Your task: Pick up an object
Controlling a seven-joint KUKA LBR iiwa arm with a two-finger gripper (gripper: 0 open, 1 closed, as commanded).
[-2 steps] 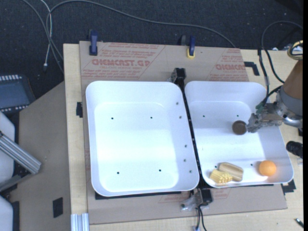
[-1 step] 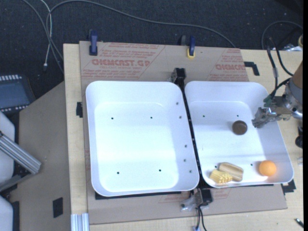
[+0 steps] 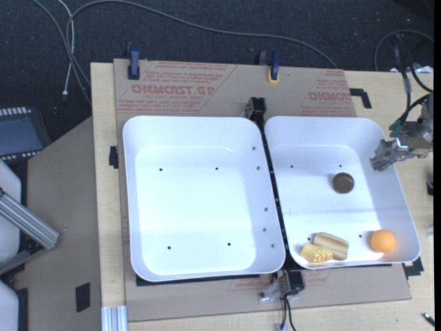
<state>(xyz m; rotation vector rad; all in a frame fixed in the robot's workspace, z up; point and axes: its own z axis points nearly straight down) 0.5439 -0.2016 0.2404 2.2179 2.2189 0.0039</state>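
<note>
The right bin (image 3: 324, 133) holds a round brown object (image 3: 343, 183) near its middle, an orange ball (image 3: 383, 241) in the near right corner, and a tan bread-like piece (image 3: 331, 243) with a yellow corn cob (image 3: 315, 254) along the near wall. My gripper (image 3: 386, 154) hangs at the right bin's right rim, up and to the right of the brown object, apart from it. Nothing shows between its fingers.
The left bin (image 3: 138, 185) lies beside the right one on a cardboard sheet (image 3: 179, 88) held by blue clamps (image 3: 134, 61). Cables (image 3: 406, 81) hang near the arm at the right edge.
</note>
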